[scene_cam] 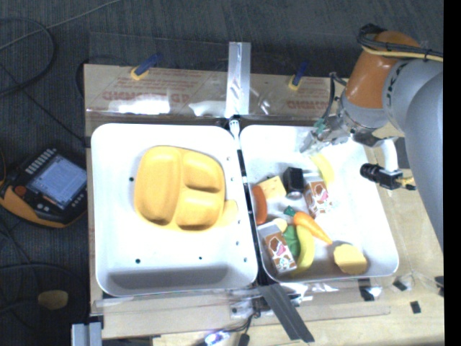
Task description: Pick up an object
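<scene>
Nearest the camera, along the right bin's (385,225) front wall, lie a yellow block (351,259), a small brown carton (279,251) and a green-and-yellow banana toy (303,247) under an orange carrot (311,226). All look like light, rigid, smooth plastic, so the block's flat sides seem the surest hold. At the bin's back, the gripper (318,139) hovers beside a pale yellow piece (325,170), holding nothing that shows; how wide it stands, I cannot tell
</scene>
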